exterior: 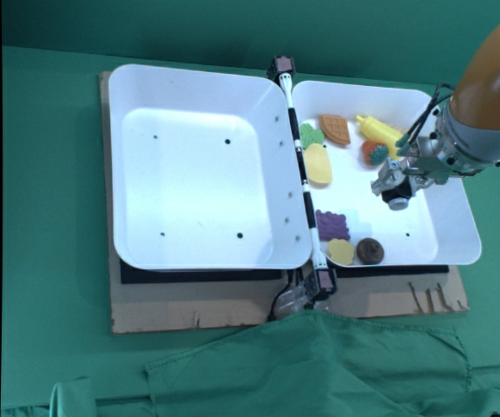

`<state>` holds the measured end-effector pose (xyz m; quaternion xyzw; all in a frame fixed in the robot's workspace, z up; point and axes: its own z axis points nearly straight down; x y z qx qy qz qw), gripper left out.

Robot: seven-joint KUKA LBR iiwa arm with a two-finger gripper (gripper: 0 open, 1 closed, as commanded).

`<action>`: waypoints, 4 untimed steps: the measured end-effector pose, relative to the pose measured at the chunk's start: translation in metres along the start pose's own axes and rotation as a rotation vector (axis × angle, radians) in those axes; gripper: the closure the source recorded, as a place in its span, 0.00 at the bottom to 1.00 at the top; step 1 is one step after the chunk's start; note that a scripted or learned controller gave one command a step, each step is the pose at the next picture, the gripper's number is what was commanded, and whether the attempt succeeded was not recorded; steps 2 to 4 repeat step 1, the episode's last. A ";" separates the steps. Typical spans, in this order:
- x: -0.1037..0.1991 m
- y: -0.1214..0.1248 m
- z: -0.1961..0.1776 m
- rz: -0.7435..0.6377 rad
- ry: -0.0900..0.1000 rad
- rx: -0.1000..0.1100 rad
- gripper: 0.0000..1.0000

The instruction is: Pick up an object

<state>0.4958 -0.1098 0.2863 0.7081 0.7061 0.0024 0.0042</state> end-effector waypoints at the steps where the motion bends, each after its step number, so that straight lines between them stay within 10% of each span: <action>1: 0.003 0.011 -0.059 -0.001 0.000 -0.002 1.00; 4: 0.003 0.011 -0.059 -0.001 0.000 -0.002 1.00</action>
